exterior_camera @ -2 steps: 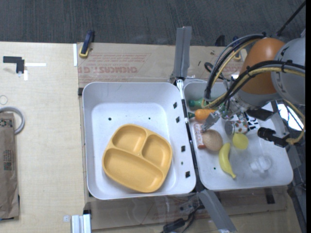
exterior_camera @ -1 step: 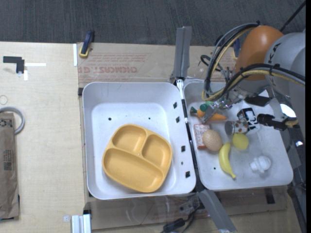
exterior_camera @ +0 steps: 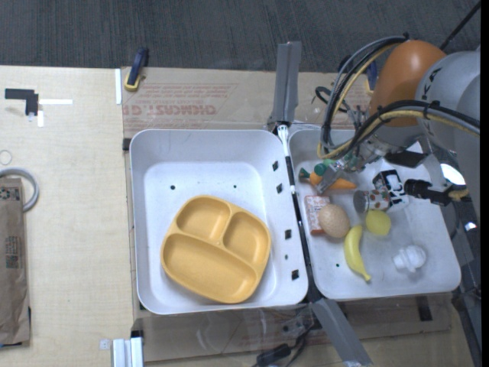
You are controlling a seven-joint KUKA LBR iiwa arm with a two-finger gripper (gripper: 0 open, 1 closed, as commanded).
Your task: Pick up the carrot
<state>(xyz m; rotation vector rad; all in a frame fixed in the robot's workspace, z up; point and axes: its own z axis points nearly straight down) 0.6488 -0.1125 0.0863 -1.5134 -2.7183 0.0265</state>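
Observation:
The carrot [exterior_camera: 313, 180] is a small orange piece with a green top, lying at the far left of the right bin [exterior_camera: 439, 277]. More of its orange shows at its other end, to the right of the gripper. My gripper [exterior_camera: 330, 177] is low over the carrot's middle and hides that part. The grey arm with its orange band [exterior_camera: 409, 63] reaches in from the upper right, with cables looping over the wrist.
Just below the carrot lie a small packet [exterior_camera: 313, 205], a tan egg-shaped item [exterior_camera: 334, 221], a lemon [exterior_camera: 377, 222], a banana [exterior_camera: 354, 252], a small can [exterior_camera: 368, 200] and a white item [exterior_camera: 409, 260]. The left bin [exterior_camera: 153, 167] holds a yellow divided plate [exterior_camera: 218, 248].

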